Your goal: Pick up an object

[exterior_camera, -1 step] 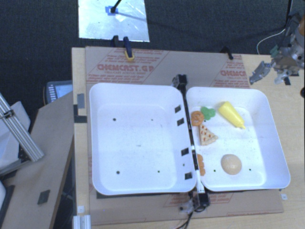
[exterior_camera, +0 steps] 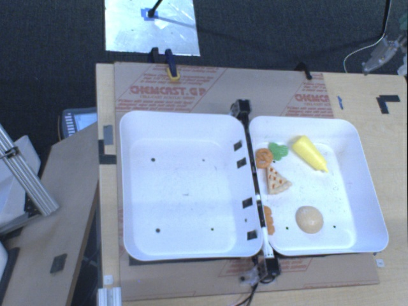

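Nearest the camera, at the right bin's (exterior_camera: 366,171) front, sat a tan round ball (exterior_camera: 309,219), with a small orange piece (exterior_camera: 268,220) beside it against the divider. Farther back lay a pizza slice toy (exterior_camera: 276,180), an orange round slice (exterior_camera: 263,157), a green piece (exterior_camera: 278,150) and a yellow cone (exterior_camera: 310,152). The left bin (exterior_camera: 182,183) sat alongside. Of my gripper's state I could not tell.
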Robot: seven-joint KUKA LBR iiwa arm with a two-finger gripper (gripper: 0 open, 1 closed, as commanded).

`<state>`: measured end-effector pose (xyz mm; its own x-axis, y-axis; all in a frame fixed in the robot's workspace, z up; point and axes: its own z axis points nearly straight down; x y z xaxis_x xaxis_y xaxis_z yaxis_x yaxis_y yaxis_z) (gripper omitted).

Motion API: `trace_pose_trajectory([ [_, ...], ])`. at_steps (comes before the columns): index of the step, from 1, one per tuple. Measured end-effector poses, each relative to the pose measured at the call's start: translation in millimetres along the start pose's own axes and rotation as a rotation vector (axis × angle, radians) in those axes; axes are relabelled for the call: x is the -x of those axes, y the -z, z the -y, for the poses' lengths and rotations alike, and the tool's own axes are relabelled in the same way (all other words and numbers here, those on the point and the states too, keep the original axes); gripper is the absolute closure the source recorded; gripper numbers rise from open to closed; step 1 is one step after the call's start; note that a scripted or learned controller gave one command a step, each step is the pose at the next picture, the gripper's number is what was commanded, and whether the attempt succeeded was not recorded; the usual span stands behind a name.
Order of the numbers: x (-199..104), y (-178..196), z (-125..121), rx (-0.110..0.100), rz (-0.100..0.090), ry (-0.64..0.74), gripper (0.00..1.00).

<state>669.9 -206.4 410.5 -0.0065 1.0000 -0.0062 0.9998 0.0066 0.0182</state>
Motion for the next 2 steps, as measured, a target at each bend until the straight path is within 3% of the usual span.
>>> trace_pose_trajectory([
  [1, -1, 2, 0, -0.01, -0.002, 0.004, 1.0],
  [2, -85, 115, 60, -0.007, -0.007, 0.005, 1.0],
])
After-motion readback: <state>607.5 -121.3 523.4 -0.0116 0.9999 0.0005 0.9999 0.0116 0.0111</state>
